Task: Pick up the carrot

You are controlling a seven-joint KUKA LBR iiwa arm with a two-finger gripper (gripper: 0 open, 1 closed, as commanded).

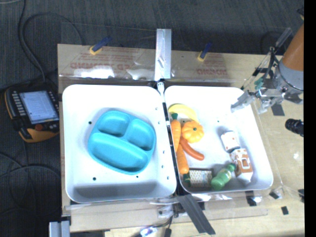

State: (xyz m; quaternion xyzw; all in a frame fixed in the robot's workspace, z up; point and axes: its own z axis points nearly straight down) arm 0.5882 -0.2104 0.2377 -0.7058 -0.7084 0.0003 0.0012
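Barely begun: long orange carrot [176, 144] untouched, grey two-finger hand [243, 101] hovering well apart from it.

Lying lengthwise along the left wall of the right-hand shallow white bin [260, 137], just beside the divide from the left-hand white bin [71, 147] holding a blue compartment tray [122, 140]. Flanked by a small orange pumpkin [192, 131], a yellow banana [180, 111] and a red chilli pepper [192, 151]. Poised over that bin's far right corner, carrying nothing visible; cannot tell how wide. Everything left: crossing to the left wall, descending, gripping, lifting. No readable writing: faint reddish print on the clear sheet along the tabletop's far edge, small labels on a white bottle [229, 141] and an orange-and-white carton [242, 163], all too blurred.
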